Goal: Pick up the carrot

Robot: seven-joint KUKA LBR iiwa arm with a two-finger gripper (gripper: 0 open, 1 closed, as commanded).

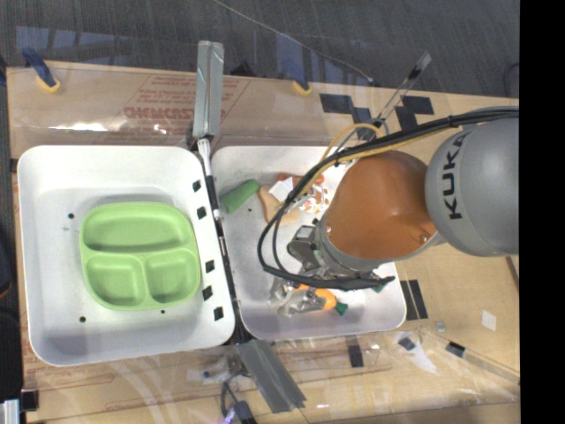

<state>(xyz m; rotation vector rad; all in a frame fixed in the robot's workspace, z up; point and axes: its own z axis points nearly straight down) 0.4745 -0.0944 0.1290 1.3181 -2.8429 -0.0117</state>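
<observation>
Grey KUKA arm (472, 188), orange band (380, 206)

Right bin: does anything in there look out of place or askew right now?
Nothing looks spilled or damaged. The right bin holds a loose jumble under the arm: a green piece lying tilted near the divider, pale bits beside it, and the carrot near the front wall by the hand. The green tray sits squarely in the left bin.

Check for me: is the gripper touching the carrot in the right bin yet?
Cannot tell. In the camera view the gripper sits low in the right bin right beside the carrot, but the arm's wrist hides the meeting point.
</observation>
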